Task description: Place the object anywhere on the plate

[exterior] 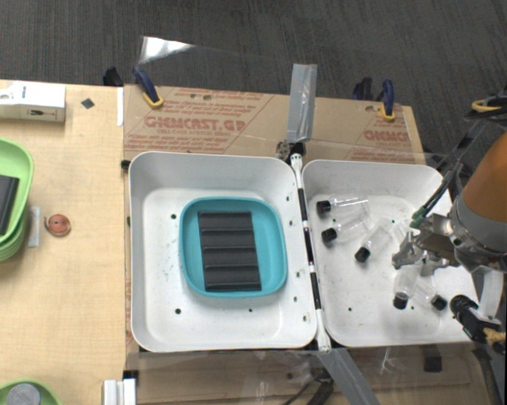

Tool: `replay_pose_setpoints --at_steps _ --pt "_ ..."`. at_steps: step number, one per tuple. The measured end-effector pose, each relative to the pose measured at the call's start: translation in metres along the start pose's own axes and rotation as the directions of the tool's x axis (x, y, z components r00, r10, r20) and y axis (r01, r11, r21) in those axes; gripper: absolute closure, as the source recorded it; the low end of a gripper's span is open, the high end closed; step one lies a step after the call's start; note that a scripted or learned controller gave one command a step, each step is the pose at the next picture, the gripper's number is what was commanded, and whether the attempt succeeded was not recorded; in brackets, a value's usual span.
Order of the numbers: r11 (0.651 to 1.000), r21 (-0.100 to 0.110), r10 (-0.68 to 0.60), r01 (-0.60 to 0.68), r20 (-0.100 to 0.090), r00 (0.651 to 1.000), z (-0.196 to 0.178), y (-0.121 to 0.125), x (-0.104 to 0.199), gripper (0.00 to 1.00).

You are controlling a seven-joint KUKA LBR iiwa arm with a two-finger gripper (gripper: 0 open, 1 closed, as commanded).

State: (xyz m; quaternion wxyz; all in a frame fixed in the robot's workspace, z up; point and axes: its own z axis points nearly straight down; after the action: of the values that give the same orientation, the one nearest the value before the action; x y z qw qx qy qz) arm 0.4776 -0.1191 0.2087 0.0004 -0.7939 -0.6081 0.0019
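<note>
A grey robot arm [486, 206] with an orange band reaches over the right-hand white bin [382, 326], its pincer [413, 257] low among a scatter of clear plastic vials [353, 213] with black caps. Whether the pincer is open or closed cannot be told from this angle, and no vial can be made out in its hold. The vials lie loose across that bin's floor, one just below the pincer [404, 294], others toward the divider between the two bins.

The target, a teal plate [189, 262] carrying a ribbed black insert [229, 251], sits in the middle of the left-hand bin [150, 318], well apart from the pincer and on the far side of the divider.

Several things could spoil the attempt from here. The vials are see-through, round and light, so a closing pincer may nudge one aside or pinch it off-centre and let it roll free. Vials lying close together near the pincer raise the chance of catching two, or none. Any vial that is lifted must cross the raised rims at the divider; a weak hold could drop it short of the plate, and a round vial landing on the ribbed insert might roll off toward the plate's edge.
</note>
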Motion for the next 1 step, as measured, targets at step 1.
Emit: replay_pose_setpoints --at_steps 1 --pt "0.992 0.001 -0.128 0.128 -0.001 0.992 0.0012 -0.0249 0.0920 1.00"
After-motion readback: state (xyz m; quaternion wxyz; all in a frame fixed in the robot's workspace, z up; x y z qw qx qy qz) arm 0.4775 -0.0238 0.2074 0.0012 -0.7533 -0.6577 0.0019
